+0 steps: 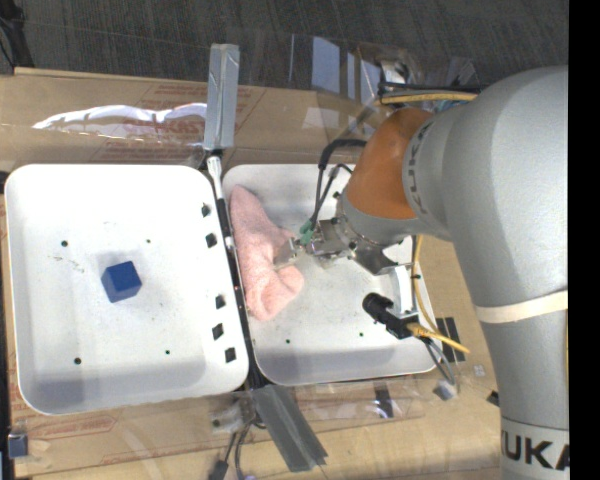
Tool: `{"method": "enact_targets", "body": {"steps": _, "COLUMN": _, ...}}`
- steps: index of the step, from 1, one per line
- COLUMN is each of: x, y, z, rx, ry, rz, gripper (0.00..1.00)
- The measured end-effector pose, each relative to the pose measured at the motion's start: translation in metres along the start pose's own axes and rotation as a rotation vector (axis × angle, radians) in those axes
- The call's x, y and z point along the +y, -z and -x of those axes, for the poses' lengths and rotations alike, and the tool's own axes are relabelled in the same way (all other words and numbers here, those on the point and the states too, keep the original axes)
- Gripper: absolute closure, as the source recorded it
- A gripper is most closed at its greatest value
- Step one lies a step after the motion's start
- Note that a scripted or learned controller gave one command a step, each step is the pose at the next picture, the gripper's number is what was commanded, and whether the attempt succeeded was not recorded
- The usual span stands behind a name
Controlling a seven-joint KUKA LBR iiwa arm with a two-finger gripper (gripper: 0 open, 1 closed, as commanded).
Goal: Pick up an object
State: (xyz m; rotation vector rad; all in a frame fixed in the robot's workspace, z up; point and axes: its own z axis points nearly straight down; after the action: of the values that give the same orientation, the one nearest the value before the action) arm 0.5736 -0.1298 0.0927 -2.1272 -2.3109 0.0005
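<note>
We saw the hand (298,249) low in the right bin (330,363), its tips at the pink cloth (262,256) lying just off at nine o'clock, long axis twelve-to-six along the bin's left wall; finger spread we couldn't tell.

Grey KUKA arm with an orange wrist band

The arm (500,228) is a thick, rounded grey casing with a pale seam ring low on its body and black "KUKA" lettering beneath that ring; above the ring the casing narrows to an orange band (385,173), and past the band sits a smaller metal gripper (298,243) with a green spot, thin dark cables looping beside the band, a yellow cable above it, and a black fitting with a yellow lead below
</note>
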Motion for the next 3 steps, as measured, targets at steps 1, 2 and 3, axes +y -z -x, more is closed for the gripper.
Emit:
{"method": "enact_targets", "body": {"steps": 1, "x": -0.024, "y": 0.039, "z": 0.016, "rx": 0.000, "ry": -0.162, "rz": -0.003, "gripper": 0.00}}
{"method": "enact_targets", "body": {"steps": 2, "x": -0.094, "y": 0.047, "z": 0.012, "rx": 0.002, "ry": -0.048, "rz": -0.003, "gripper": 0.00}}
{"method": "enact_targets", "body": {"steps": 3, "x": -0.024, "y": -0.001, "z": -0.006, "rx": 0.001, "ry": 0.027, "rz": 0.000, "gripper": 0.00}}
